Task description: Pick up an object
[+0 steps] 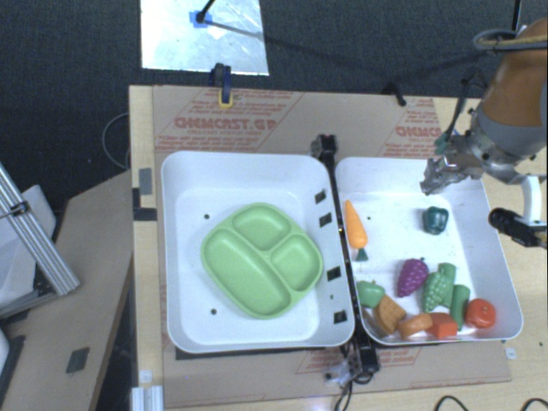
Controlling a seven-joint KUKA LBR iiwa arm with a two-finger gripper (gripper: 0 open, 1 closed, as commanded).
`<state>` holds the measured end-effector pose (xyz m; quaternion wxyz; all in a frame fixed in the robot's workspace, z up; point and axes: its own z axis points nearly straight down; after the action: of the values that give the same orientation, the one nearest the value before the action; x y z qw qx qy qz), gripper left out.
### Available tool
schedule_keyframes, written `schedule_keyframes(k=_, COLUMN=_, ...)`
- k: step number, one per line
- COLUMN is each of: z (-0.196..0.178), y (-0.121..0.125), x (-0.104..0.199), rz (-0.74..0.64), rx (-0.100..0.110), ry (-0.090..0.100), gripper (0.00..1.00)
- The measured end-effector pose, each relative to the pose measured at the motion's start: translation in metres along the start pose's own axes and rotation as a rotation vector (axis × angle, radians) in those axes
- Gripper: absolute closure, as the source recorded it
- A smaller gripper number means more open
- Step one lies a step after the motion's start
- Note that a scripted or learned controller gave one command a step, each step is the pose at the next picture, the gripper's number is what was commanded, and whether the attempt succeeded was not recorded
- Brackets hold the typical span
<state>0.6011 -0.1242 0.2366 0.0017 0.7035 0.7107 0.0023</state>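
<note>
Nearest the lower edge of the frame, the right bin (501, 289) holds a cluster of toy foods in its lower corner: a red tomato (482, 313) at far right, an orange piece (417, 323) and a tan piece (390, 313) along the bottom wall, and a small green piece (370, 294) to their left. Just above these lie a dark green knobbly vegetable (438, 286) and a purple grape bunch (412, 274), side by side and near touching. A further green item (461, 300) stands between the knobbly vegetable and the tomato.

Further up, a carrot (354, 223) lies along the right bin's left wall, leafy end toward the bottom of the frame. A dark green pepper (435, 220) sits alone in the upper right part of that bin, well apart from the cluster.

The left bin (184, 229) carries a pale green divided plate (261, 259) near its centre.

My gripper (438, 176) hangs over the upper right corner of the right bin, just above the pepper in the frame. I cannot tell how it stands, and nothing is seen held in it.

Both bins rest on a cardboard-covered surface (257, 118).
</note>
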Motion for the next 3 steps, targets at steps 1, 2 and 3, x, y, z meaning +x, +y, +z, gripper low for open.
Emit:
schedule_keyframes(k=1, z=0.019, y=0.033, x=0.041, rz=0.001, rx=0.002, ry=0.0, gripper=1.0)
schedule_keyframes(k=2, z=0.022, y=0.047, x=0.055, rz=0.003, rx=0.002, ry=-0.001, gripper=1.0)
schedule_keyframes(k=3, z=0.009, y=0.046, x=0.067, rz=0.004, rx=0.002, ry=-0.001, gripper=1.0)
